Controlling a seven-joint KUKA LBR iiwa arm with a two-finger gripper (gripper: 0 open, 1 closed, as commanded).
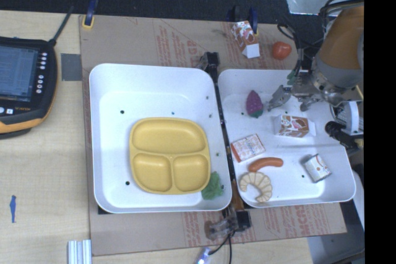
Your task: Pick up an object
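My gripper (291, 101) hangs over the back of the right bin (337, 195), open, with nothing between its spread fingers. A small brown and white carton (292, 126) lies just in front of it. A purple fruit (254, 103) sits to its left. Nearer the front of that bin lie a red and white packet (248, 147), a sausage (266, 164), a croissant (257, 185) and a small can (317, 167).
The left bin (105, 133) holds a yellow divided plate (169, 154) and a green broccoli piece (213, 187). Behind the right bin, on the cardboard, stand a little box (245, 36) and a red tomato (281, 50). A control tablet (21, 83) lies far left.
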